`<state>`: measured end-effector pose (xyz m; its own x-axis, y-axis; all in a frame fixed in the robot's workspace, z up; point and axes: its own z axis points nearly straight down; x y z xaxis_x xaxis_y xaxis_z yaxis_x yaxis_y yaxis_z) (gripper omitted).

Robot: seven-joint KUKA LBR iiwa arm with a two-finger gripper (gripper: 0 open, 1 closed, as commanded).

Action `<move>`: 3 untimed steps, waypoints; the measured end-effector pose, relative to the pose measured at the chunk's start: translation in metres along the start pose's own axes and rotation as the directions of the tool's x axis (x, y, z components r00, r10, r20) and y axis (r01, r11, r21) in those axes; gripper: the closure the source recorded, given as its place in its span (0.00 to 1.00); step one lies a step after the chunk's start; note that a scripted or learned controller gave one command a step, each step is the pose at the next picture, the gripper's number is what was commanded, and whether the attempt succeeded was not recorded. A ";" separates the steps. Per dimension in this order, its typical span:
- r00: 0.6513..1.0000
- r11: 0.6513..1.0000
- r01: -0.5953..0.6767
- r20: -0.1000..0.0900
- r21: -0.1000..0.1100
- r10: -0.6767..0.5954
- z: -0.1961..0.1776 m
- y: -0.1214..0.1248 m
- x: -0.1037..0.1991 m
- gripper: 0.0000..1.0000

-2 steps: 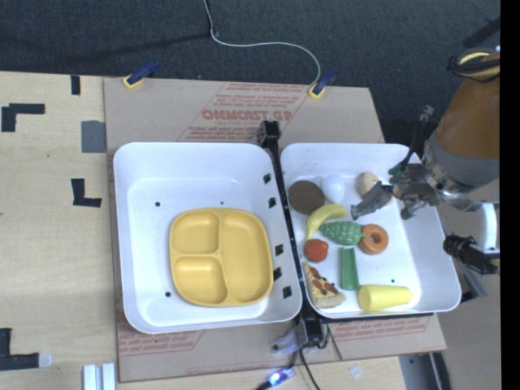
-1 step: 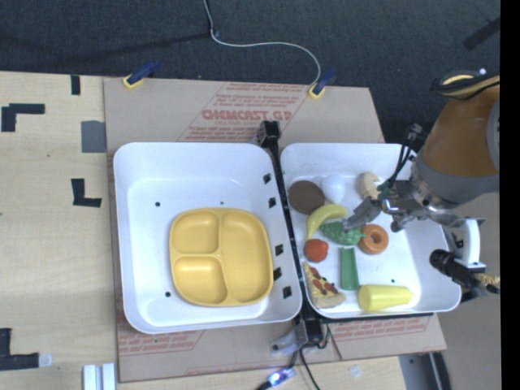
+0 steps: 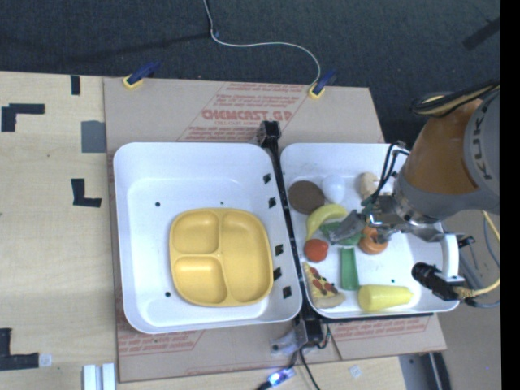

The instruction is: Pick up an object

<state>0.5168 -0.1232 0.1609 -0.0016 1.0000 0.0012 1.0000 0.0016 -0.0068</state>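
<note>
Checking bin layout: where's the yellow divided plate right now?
The yellow divided plate lies in the left bin, toward its near right part, close to the divider beside the right bin.

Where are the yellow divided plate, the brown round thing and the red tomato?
Yellow divided plate [image 3: 220,257], camera view, centre where the dividers meet.
Brown round thing [image 3: 305,196], camera view, middle of its top.
Red tomato [image 3: 316,250], camera view, middle.
</note>
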 end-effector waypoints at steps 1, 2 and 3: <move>1.000 1.000 -0.001 -0.001 0.001 0.001 0.051 -0.001 0.011 0.00; 1.000 1.000 0.000 0.001 -0.004 0.000 0.078 -0.001 0.012 0.00; 1.000 1.000 -0.001 0.002 -0.006 0.001 0.066 -0.001 0.011 1.00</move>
<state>0.5152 -0.1117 0.0948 -0.0010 1.0000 -0.0012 1.0000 0.0010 -0.0009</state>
